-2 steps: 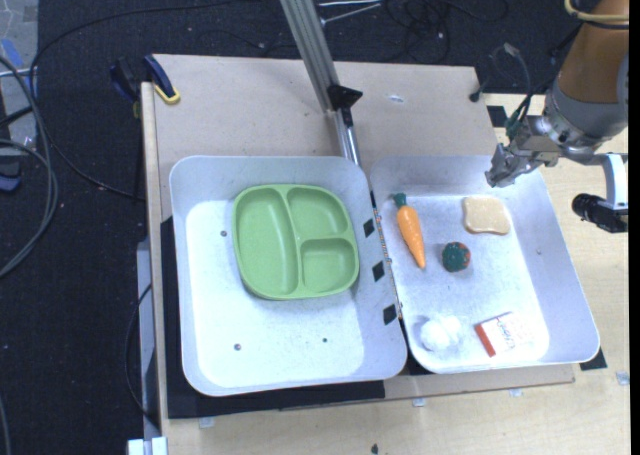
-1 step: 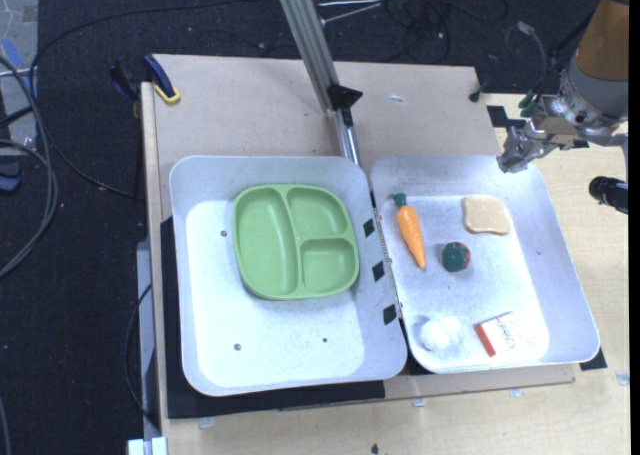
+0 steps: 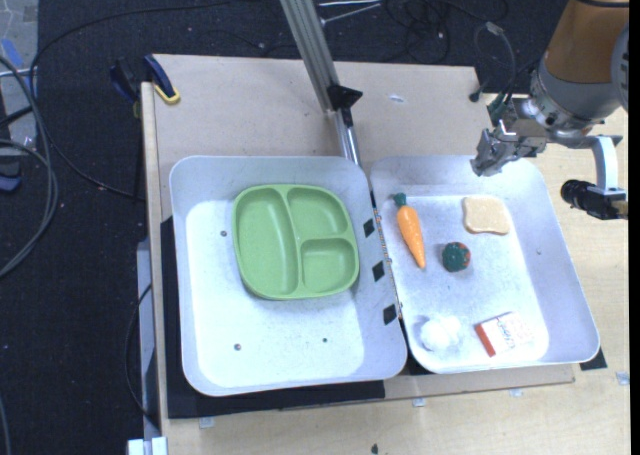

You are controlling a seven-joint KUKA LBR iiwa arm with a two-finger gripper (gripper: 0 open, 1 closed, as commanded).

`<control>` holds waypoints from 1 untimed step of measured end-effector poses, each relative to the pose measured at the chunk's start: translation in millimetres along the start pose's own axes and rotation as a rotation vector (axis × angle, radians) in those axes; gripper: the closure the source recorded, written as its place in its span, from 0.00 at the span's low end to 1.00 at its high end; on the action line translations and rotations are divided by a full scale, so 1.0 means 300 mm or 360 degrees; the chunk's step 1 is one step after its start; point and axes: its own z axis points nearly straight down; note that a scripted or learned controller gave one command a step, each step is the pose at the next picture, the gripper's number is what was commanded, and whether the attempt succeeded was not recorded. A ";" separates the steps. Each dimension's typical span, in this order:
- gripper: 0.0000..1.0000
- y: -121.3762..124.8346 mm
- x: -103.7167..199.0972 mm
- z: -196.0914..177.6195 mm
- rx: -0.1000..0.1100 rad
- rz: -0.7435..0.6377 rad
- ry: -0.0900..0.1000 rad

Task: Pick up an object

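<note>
The claw [image 3: 493, 158] hovers over the far edge of the right bin [image 3: 560, 273]; how far it is open cannot be told, and nothing is seen in it. The bread slice [image 3: 485, 215] lies nearest, just below. A straight descent centred over it, clear of the bin wall, should serve best.

Two bins [image 3: 200, 243] — five small objects (one carrot [image 3: 411, 232]), one plate [image 3: 297, 241].

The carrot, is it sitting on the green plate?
No, the carrot lies in the right bin, while the green plate sits in the left bin.
</note>
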 end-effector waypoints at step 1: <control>1.00 -0.004 0.193 0.044 0.0003 -0.0002 0.0001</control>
